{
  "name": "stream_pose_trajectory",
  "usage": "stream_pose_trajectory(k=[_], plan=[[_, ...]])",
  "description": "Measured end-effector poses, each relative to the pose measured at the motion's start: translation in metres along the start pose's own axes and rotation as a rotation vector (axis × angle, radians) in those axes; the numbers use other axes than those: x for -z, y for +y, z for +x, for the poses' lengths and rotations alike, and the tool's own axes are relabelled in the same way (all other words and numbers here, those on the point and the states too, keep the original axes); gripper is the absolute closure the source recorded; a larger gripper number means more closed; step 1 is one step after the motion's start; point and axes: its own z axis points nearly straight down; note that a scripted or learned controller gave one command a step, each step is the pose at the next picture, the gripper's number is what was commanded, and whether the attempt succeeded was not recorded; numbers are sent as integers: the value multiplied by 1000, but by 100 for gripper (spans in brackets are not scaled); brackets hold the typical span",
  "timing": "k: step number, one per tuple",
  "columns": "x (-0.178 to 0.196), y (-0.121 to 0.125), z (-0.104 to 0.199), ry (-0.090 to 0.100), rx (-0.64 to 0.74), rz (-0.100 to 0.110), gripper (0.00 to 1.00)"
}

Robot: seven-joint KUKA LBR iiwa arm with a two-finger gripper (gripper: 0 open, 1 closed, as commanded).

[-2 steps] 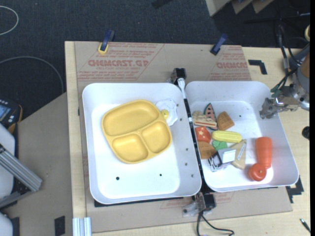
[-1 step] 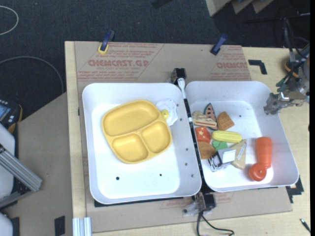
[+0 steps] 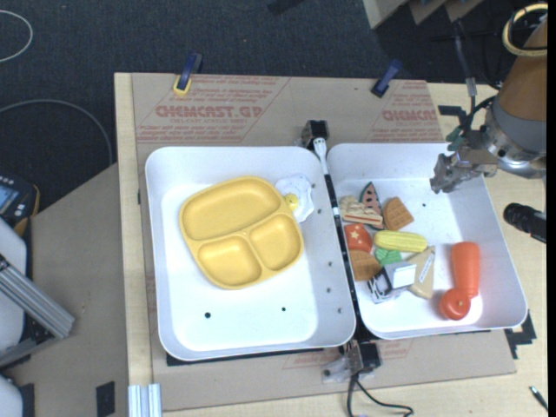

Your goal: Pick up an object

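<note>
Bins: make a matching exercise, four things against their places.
Things:
1. yellow tray
2. fried egg
3. orange bottle
4. gripper

Places:
A. right bin, near its right wall
B. over the right bin's far right corner
C. middle of the left bin
D. left bin, at the tray's far right edge

Pairs: 1-C, 2-D, 3-A, 4-B

Left bin (image 3: 165,233): tray (image 3: 241,231) inside, egg (image 3: 295,195) touching its right rear edge.
Right bin (image 3: 486,224): toys (image 3: 387,241) heaped at left, bottle (image 3: 460,278) right of them.
Claw (image 3: 445,179): above right bin's rear.
</note>
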Motion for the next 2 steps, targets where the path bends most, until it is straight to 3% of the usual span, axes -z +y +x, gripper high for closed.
stream_pose_trajectory(k=[1,2], plan=[[-8,-3,57,3,0,7,100],[0,12,85,-1,-3,0,100]])
